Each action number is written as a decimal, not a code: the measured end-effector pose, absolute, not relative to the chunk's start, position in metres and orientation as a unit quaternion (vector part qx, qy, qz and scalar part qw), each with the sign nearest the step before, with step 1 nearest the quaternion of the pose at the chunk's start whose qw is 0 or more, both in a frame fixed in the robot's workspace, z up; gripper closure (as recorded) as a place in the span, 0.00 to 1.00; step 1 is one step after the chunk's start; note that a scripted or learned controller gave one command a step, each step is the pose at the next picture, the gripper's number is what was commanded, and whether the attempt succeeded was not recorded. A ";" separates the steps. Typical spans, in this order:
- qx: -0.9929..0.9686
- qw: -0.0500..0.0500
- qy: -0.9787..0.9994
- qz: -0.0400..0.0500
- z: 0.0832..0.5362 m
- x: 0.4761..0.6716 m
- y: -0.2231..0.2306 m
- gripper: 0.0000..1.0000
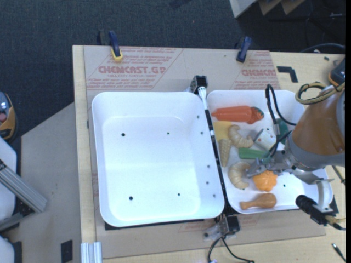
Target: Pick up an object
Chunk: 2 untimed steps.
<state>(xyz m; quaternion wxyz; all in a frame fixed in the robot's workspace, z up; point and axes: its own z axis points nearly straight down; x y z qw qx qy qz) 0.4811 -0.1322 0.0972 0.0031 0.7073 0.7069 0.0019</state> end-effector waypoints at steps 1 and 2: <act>0.704 0.003 0.710 0.004 0.190 0.507 -0.068 1.00; 0.704 0.003 0.710 0.004 0.271 0.510 -0.009 1.00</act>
